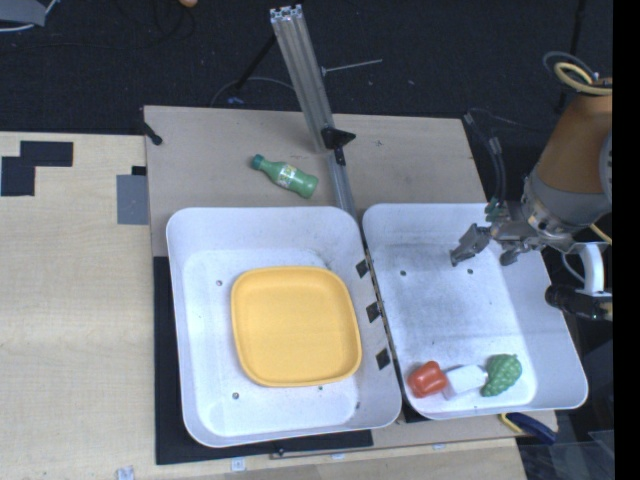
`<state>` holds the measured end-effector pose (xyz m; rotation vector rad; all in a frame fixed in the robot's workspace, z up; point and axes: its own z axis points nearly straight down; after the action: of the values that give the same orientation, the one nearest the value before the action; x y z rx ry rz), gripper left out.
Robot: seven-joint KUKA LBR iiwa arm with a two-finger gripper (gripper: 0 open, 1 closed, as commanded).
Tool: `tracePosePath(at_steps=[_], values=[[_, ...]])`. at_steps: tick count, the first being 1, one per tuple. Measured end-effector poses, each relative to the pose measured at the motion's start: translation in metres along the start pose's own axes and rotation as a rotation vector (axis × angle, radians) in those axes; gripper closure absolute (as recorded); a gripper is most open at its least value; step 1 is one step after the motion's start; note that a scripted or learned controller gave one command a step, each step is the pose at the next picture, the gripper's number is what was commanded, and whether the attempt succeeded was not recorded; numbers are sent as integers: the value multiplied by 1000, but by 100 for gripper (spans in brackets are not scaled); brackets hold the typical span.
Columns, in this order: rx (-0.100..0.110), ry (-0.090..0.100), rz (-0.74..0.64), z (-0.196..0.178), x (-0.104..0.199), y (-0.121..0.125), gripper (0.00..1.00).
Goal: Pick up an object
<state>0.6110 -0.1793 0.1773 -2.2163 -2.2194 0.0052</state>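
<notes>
Task is barely started, by the look of it: nothing lifted yet. The hand (487, 248) hangs over the right bin (440, 308), near its far right edge, fingers spread wide w/ nothing between them. Whether it touches the bin floor I can't tell from this angle.

Candidates to pick: three small items bunched at the right bin's near edge, toward its near right corner: a red pepper-like piece (428, 378), a white block (464, 380) just beside it, and a green bumpy item (502, 373) (grapes or similar toy food) touching the block's other side. All well apart from the hand. The left bin (200, 248) carries a yellow plate (296, 325), lying flat around its middle. A green bottle (285, 175) lies on its side on the tabletop (420, 158), beyond the left bin's far edge, outside both bins.

Left to do: move to an item, descend, close, lift, i.e. basically everything.

Writing: the bottle has a pale label band but it's too small to read. No other brands or text legible.
</notes>
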Motion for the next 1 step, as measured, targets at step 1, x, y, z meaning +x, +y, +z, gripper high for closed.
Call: tracePosePath(at_steps=[1], values=[[0, 0, 0, 61, 4, -6, 0]])
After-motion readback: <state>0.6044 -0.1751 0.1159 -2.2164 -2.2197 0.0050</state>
